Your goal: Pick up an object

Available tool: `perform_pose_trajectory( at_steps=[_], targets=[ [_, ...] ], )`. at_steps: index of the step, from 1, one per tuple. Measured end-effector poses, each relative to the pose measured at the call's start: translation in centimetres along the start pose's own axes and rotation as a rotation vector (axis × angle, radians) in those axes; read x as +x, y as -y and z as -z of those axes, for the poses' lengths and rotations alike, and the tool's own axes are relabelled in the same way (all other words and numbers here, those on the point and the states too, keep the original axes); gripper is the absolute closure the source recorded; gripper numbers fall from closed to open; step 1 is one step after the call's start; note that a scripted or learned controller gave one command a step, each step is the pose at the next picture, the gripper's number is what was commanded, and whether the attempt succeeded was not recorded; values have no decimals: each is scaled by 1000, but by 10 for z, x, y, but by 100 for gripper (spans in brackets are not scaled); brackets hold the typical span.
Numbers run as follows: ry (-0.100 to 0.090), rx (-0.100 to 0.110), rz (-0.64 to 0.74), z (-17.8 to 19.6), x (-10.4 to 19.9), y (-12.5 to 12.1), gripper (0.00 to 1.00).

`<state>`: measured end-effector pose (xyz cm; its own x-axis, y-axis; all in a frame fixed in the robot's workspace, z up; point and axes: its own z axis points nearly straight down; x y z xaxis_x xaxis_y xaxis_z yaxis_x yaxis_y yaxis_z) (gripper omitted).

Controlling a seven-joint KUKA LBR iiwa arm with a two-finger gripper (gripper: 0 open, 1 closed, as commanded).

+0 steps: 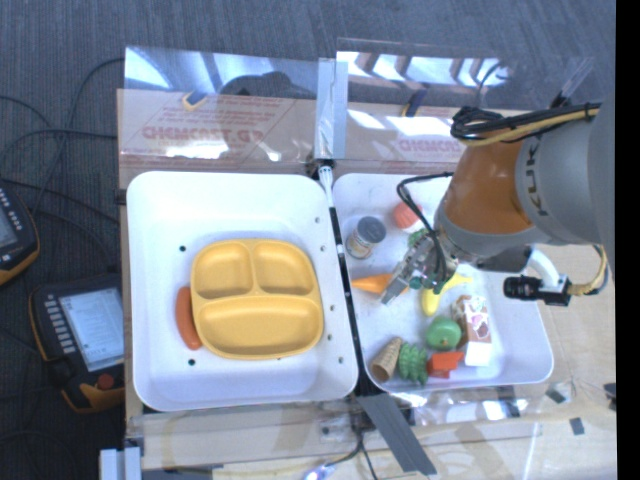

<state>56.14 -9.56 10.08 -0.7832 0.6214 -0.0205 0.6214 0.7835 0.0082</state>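
Ice-cream cone toy (pixel 386 359) low in right bin (pixel 520 368), below jaws (pixel 408 277).

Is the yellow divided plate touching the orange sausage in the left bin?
Touching. In the camera view, the yellow divided plate overlaps the orange sausage along its left edge, with no gap visible.

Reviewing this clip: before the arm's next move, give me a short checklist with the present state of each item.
1. Gripper over the right bin, where the objects lie: ok.
2. Object clearly held between the gripper's tips: cannot tell.
3. Nearest targets apart enough: not ok; the carrot and banana lie close around the gripper.
4. Yellow tray sits flat in the left bin: ok.
5. Cone and broccoli reachable near the bin's front wall: cannot tell.
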Motion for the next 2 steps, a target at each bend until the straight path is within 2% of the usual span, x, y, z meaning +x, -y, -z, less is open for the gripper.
perform_pose_trajectory(
  at_steps=[1, 2],
  targets=[
    [-17, 10, -34, 123, -26, -65, 100],
    [-13, 14, -34, 132, -27, -65, 100]
  ],
)
